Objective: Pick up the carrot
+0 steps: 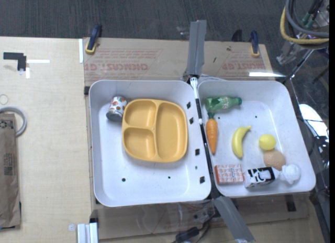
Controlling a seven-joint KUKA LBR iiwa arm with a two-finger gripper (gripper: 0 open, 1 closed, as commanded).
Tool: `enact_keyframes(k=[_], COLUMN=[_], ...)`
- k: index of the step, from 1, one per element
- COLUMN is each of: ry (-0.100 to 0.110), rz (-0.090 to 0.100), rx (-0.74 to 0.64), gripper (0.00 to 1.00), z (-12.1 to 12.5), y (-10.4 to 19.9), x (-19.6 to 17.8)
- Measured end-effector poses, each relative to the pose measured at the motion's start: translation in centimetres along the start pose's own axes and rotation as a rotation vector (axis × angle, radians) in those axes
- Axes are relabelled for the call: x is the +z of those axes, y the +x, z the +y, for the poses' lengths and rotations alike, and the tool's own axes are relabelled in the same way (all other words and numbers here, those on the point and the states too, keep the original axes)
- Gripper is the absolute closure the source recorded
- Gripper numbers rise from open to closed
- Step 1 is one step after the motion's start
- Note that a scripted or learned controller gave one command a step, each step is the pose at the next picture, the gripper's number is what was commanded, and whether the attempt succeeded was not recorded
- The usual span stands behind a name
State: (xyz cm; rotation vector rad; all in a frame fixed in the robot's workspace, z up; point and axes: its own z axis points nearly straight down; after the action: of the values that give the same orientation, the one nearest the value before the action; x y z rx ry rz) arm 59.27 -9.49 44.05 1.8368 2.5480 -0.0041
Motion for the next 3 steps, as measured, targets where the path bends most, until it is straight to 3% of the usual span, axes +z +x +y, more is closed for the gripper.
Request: enact_keyframes(k=[1,2,3], ry=[-0.001,-0.001,-0.001], rz=[0.000,-0.001,0.000], rx=[-0.145,-0.187,-0.342], gripper=[1.00,1.00,1.00], z=[6.8,6.4,7.5], y=[0.6,-1.9,1.3], x=[0.0,-0.1,-0.1])
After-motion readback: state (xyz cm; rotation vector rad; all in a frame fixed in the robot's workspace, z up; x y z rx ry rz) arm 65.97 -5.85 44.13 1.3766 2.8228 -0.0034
